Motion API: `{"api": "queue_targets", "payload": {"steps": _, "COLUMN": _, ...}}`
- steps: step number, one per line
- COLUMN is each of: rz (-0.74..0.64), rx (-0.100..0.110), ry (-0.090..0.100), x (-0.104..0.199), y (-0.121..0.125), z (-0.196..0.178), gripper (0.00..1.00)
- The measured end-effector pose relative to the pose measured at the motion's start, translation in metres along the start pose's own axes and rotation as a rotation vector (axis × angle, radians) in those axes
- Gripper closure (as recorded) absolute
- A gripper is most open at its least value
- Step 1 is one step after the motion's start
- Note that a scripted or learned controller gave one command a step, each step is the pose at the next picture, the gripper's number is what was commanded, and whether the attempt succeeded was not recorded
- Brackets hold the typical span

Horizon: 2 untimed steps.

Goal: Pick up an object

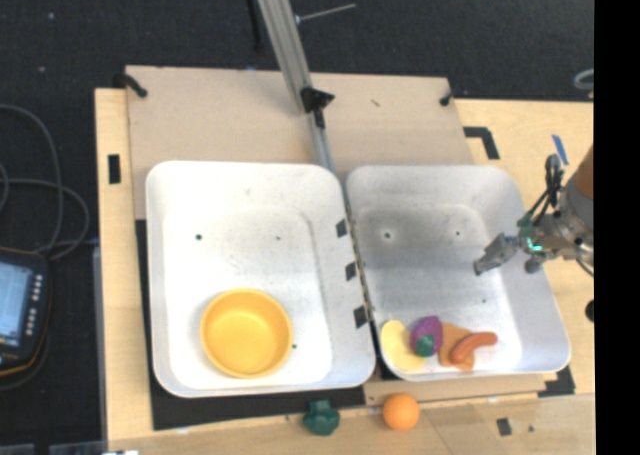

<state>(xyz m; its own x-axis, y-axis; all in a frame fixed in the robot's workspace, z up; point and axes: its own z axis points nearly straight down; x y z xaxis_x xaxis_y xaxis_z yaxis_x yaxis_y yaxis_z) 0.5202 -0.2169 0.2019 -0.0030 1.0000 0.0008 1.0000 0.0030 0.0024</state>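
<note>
In the right bin (520,193), a small pile of toys lies against the front wall: a pale yellow piece (393,339), a purple and green piece (427,333), and an orange-red sausage-shaped piece (470,345) on an orange wedge. My gripper (511,262) hangs over the right side of this bin, behind and to the right of the pile and apart from it. Its two grey fingers (490,258) are spread, open, with nothing between them. A yellow bowl (246,332) sits at the front of the left bin (180,203).
An orange ball (400,411) and a green toy (321,418) lie on the bench in front of the bins. A slanted metal rail (285,38) runs from the top toward the gap between the bins. A handheld control screen (15,308) sits at far left.
</note>
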Motion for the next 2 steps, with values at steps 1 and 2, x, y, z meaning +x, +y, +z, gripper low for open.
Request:
{"api": "queue_targets", "payload": {"steps": 1, "rz": 0.003, "rx": 0.007, "ry": -0.001, "x": -0.004, "y": -0.01, "z": 0.056, "gripper": 0.0}}
{"api": "queue_targets", "payload": {"steps": 2, "rz": 0.004, "rx": 0.0, "ry": -0.004, "x": -0.006, "y": -0.01, "z": 0.101, "gripper": 0.0}}
